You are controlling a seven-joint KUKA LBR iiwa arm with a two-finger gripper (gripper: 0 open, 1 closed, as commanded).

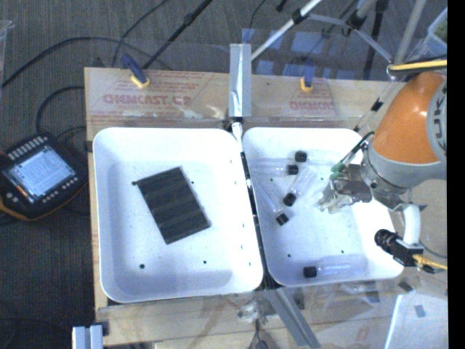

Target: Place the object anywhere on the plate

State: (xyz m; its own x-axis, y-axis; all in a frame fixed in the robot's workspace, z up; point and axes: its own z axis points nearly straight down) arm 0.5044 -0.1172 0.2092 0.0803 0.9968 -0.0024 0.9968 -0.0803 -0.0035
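Two shallow white bins are seen side by side on the counter (109, 93). In the left bin (116, 267) a dark ribbed plate (173, 204) is laid flat, near the middle of that bin. The long axis of the plate runs on a diagonal, from the upper left to the lower right of the view.

In the right bin (349, 246) several clear tubes with black caps are scattered. Measured from the plate, all of them are found to its right, beyond the wall between the bins. One tube (295, 189) is laid nearest to the plate; its long axis is tilted, with one black cap pointing down and to the left, toward the plate's side. Another tube (336, 269) is laid near the bottom wall of the right bin, well apart from the plate, with its long axis almost level and its black cap at the end closer to the plate. Two more black caps are seen further up, to the right of the plate's upper end.

The end effector (336, 198) is placed low over the right bin, well to the right of the plate. It cannot be told how the end effector is set, and no tube is clearly seen in it.
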